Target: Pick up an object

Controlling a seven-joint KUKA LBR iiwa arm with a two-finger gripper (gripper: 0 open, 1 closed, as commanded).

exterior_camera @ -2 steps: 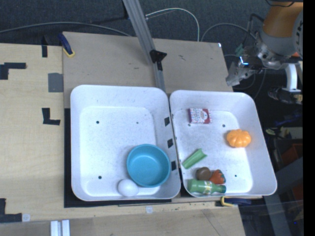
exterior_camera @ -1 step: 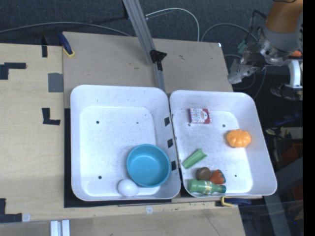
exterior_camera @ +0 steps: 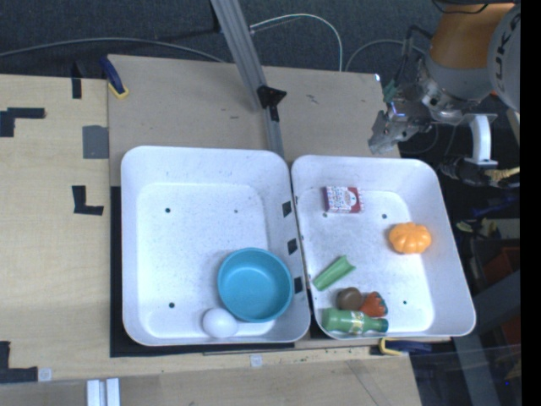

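This is a robotics lab, and I work at a test bench in it. My pale plywood benchtop (exterior_camera: 51,252) carries black tape marks (exterior_camera: 82,200) stuck on as position markers. Two shallow white plastic bins (exterior_camera: 207,161) sit side by side on a dark mat. A slanted grey metal pole (exterior_camera: 241,41) rises from the board, and loose white cables (exterior_camera: 304,25) trail over the dark blue-grey carpet (exterior_camera: 101,11) behind it.

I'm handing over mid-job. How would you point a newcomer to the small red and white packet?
Start at the right bin, the one nearer the arm. Look along its far wall, towards the left corner: the red and white packet lies flat there, alone. It is the only boxy, printed item; the others are rounded toy foods.
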